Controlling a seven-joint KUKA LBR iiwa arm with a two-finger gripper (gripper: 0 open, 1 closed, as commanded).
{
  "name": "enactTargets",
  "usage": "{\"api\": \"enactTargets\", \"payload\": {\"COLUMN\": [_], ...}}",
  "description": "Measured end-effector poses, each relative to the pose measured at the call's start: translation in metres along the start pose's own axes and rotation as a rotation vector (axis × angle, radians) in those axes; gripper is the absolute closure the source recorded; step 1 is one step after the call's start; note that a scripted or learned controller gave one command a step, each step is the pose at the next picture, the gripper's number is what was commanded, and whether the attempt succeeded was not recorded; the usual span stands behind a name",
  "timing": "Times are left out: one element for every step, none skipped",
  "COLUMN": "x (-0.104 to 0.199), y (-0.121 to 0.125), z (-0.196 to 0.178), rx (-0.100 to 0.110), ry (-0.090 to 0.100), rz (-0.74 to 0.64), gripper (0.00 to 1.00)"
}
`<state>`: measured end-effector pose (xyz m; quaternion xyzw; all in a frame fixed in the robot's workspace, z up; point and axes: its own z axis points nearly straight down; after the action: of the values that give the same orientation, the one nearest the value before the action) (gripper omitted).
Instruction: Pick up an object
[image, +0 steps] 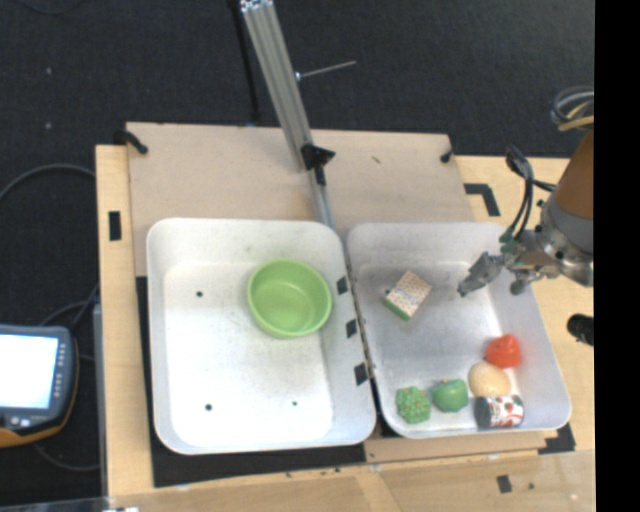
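Camera view, fixed overhead at a slant: two shallow white bins side by side on the bench. Left bin (180, 300) carries a light green bowl (290, 297), upright, set toward its upper right part. Right bin (400, 250) carries the small items. A small patterned box (407, 295) with a green edge lies tilted in the upper left area, on its own, well apart from the rest. Along the lower edge, left to right: a bumpy green piece (413, 403), a smooth green round piece (451, 395), and a red, white and black can-like item (499, 411) in the corner. A pale egg-shaped item (488, 379) sits just above the can, touching or nearly so, and a red-orange item (504, 351) just above that.

Arm enters from the right, orange band at the frame edge. Gripper (495, 270) hangs over the upper right part of the right bin, fingers (476, 276) pointing left and down, spread apart, nothing between them. Nearest item is the red-orange one, below it; the patterned box lies to its left, apart
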<state>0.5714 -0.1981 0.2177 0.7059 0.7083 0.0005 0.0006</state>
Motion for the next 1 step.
{"api": "enactTargets", "payload": {"x": [0.0000], "y": [0.0000], "z": [0.0000], "rx": [0.000], "ry": [0.000], "rz": [0.000], "gripper": [0.00]}}
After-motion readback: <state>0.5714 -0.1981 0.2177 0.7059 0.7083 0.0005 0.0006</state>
